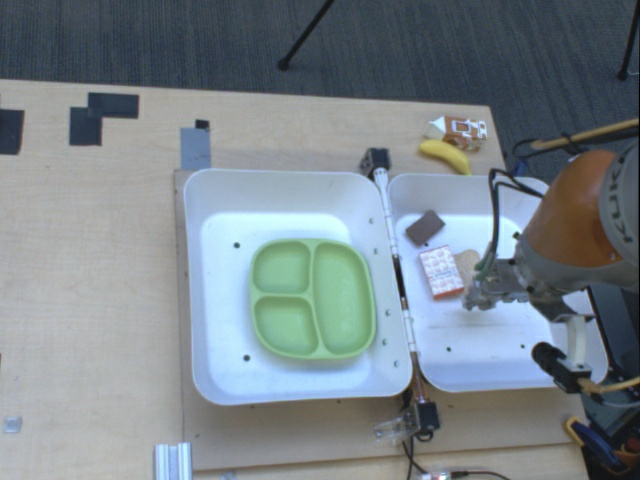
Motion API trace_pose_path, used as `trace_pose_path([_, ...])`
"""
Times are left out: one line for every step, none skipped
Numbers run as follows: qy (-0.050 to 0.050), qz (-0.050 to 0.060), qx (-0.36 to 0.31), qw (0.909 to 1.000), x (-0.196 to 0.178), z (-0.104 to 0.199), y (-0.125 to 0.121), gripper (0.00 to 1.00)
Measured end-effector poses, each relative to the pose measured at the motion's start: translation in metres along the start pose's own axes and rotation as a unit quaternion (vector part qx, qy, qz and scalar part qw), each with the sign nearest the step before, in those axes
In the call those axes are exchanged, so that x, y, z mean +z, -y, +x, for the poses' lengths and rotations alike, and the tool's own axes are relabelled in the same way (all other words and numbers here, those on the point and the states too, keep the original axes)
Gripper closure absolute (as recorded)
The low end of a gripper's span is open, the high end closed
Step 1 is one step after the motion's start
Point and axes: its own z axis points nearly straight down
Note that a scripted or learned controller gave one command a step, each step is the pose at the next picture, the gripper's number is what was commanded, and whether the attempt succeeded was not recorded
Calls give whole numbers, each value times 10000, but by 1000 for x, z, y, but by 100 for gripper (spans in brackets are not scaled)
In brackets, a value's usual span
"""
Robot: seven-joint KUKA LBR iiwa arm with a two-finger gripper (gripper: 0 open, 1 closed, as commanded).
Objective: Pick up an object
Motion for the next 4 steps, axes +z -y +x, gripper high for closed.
trace_pose_path([0,2,-4,10000,0,0,0,0])
trace_pose_path([17,21,12,10000,21,34,24,0])
trace_pose_path([13,-5,4,10000,10,35,22,100])
trace_pose_path([-8,56,-5,10000,-77,98,16,100])
